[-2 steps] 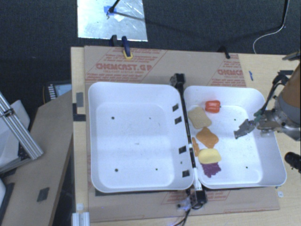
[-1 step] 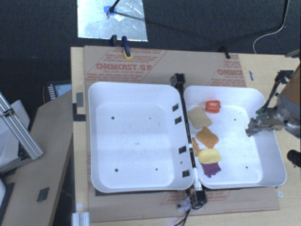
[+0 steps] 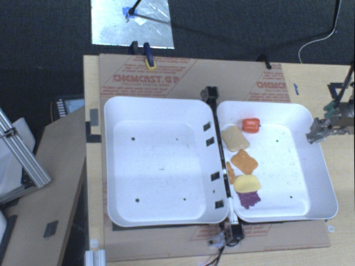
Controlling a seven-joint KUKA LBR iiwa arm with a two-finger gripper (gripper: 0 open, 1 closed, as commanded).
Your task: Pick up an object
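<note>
The right bin (image 3: 299,148) holds several toy foods along its left side. A red pepper (image 3: 250,125) lies at the back, a beige bread-like piece (image 3: 235,139) just in front of it, then an orange piece (image 3: 244,162), a yellow piece (image 3: 247,183) and a purple grape bunch (image 3: 249,199) nearest the front. My gripper (image 3: 321,131) hangs at the right rim of this bin, well to the right of all the objects and apart from them. Nothing shows between its fingers.
The left bin (image 3: 116,165) sits beside the right one, with a black divider and clips (image 3: 213,143) between them. A cardboard sheet (image 3: 166,73) lies under both bins. A foil-like square (image 3: 132,15) lies beyond the bench at the back.
</note>
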